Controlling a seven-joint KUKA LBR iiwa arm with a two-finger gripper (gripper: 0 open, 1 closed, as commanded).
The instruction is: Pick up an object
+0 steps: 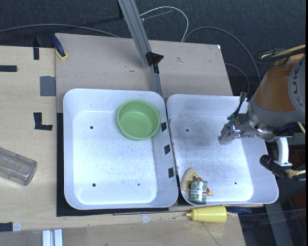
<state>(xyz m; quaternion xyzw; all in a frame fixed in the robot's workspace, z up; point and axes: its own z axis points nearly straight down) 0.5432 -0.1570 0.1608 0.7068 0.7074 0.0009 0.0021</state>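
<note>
The counter carried two white bins. The tool hung over the right bin; grip state could not be told. A small can stood roughly upright at that bin's near-left corner; green bowl in left bin.

The arm runs off the frame at three o'clock, so its base is cut off. The gripper is small and blurred. At six o'clock in the right bin, a small green can covers part of some crumpled item, too small to identify.
</note>
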